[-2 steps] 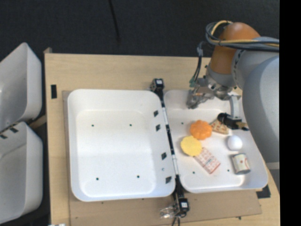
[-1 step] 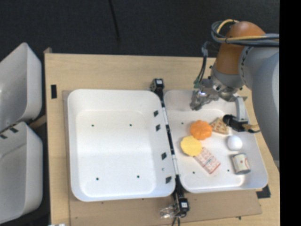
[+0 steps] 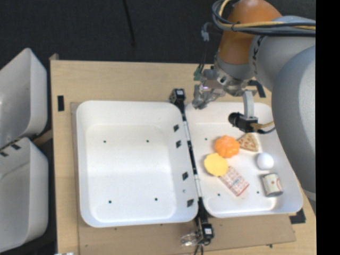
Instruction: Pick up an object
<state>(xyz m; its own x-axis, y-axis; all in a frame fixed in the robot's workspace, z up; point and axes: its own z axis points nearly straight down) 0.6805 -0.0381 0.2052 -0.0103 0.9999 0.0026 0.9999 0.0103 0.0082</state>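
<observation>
Gripper (image 3: 201, 101) hovering over far-left corner of right bin (image 3: 212, 206), finger state unclear. Orange ball (image 3: 227, 146), yellow disc (image 3: 215, 164), white ball (image 3: 264, 160) lying near-right of it.

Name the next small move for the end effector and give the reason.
Probably shift toward the near side of the right bin until above the orange ball, then descend. The end effector sits at the bin's far-left corner, holding nothing, while the objects lie clustered nearer the camera.
</observation>
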